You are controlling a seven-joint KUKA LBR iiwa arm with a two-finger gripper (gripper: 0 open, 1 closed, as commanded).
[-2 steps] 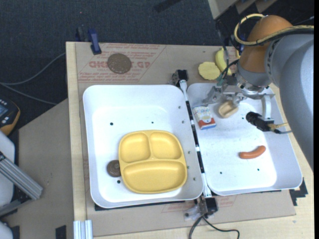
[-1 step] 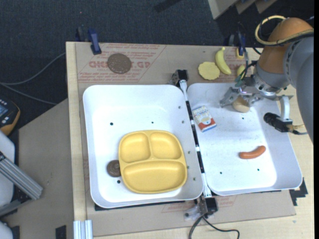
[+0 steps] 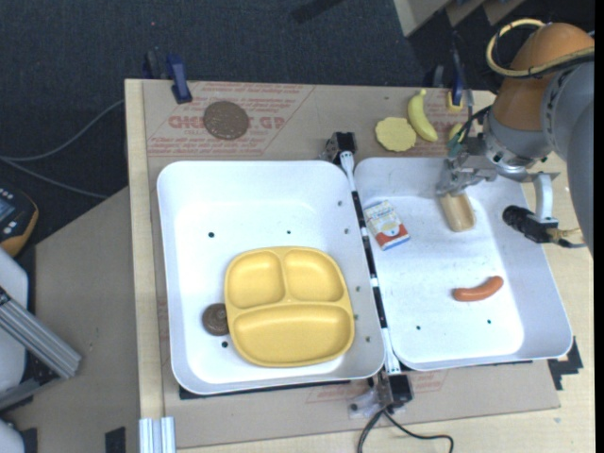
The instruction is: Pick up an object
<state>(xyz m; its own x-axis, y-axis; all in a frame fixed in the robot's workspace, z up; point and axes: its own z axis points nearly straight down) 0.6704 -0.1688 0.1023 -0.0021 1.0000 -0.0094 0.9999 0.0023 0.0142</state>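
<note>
Two shallow white bins sit side by side on the worktop (image 3: 142,253). The left bin (image 3: 189,196) carries a yellow divided plate (image 3: 286,305) toward its near edge, with a small brown disc (image 3: 215,320) touching the plate's left side near the bin's near-left corner. The right bin (image 3: 425,328) carries three things: a small red-and-white carton (image 3: 386,225) close to its left edge, a tan bread roll (image 3: 459,212) toward its far edge, and a sausage (image 3: 477,290) lying well apart from the others, nearer the right edge. The arm (image 3: 543,92) enters from the right, and its gripper (image 3: 460,186) hangs over the far part of the right bin, directly above the far end of the bread roll and at or very close to it. Whether the gripper is spread or closed cannot be told from this angle, and nothing is seen clasped in it. On the bare worktop beyond the bins lie a banana (image 3: 422,116) and a yellow scalloped disc (image 3: 395,134) just beside each other near the far-right corner, and a brown round cookie (image 3: 226,119) near the far-left corner beside a blue clamp (image 3: 177,76)
</note>
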